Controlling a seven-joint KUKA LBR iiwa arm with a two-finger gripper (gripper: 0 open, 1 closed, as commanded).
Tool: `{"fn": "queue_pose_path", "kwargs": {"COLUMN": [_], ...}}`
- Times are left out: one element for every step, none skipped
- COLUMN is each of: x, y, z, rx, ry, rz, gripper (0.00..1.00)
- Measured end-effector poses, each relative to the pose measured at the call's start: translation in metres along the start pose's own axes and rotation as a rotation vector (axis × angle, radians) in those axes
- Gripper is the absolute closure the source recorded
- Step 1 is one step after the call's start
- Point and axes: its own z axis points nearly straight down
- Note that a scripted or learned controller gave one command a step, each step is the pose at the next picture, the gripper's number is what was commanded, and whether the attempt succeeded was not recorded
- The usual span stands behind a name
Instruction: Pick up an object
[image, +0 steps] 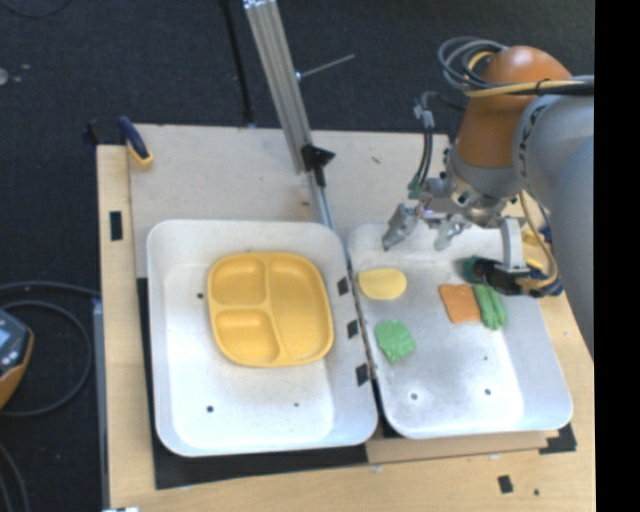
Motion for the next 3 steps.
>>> {"fn": "queue_pose_path", "kwargs": {"x": [-0.004, -0.005, -0.005], "y": [0.000, 0.002, -0.005], "z": [0.063, 0.047, -0.003], "rx": [0.001, -0.008, -0.009], "ry": [0.000, -0.001, 0.000], "rz": [0.001, 0.003, 0.005], "gripper": [0.00, 1.00, 1.00]}}
